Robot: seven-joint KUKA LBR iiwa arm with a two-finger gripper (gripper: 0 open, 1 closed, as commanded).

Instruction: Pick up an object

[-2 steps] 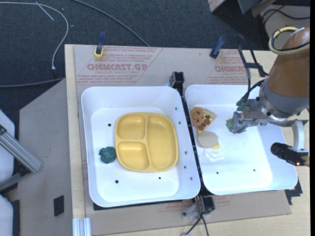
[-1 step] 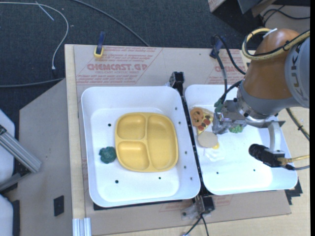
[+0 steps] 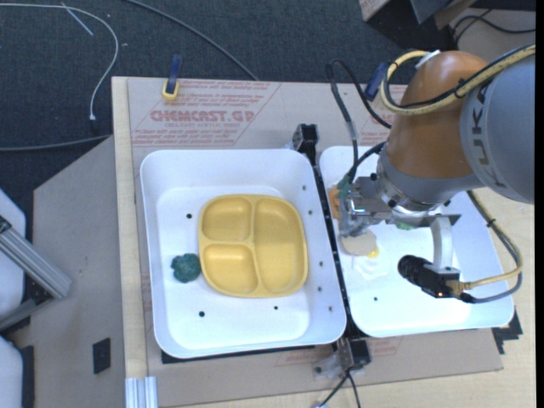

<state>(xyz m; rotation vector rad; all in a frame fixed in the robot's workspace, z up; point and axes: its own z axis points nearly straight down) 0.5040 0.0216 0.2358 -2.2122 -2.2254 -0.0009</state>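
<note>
Where the right bin [image 3: 476, 313] meets the left bin [image 3: 170, 177]: gripper [image 3: 357, 215] low at that edge, open or closed impossible to tell. Just beside it, beige object [image 3: 362, 245]. In left bin, yellow plate [image 3: 253, 245] centred, teal lump [image 3: 185, 267] touching its left side.

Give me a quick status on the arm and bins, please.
Gripper low over right bin, above pale object. Yellow divided plate, green lump in left bin.
</note>
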